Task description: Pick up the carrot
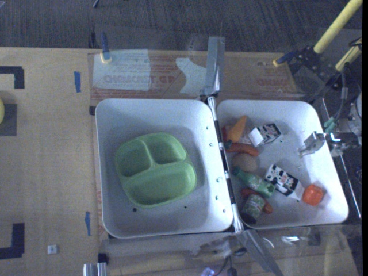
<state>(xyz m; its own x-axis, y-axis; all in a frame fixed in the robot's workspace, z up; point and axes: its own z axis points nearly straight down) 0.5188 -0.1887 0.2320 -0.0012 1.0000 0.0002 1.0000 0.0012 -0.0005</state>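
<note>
Carrot lies at upper left of right bin, gripper apart from it near the bin's right side.
Gripper grip state can't tell, nothing seen in it. Crowded around the carrot: red pepper just below, small carton beside on the right, green bottle, second carton, orange item lower right. Left bin holds green divided plate.

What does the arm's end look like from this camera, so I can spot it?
At the right bin's right rim, the gripper is a small grey metallic piece. Behind it sit dark hardware, a teal-green fitting and thin cables.
</note>
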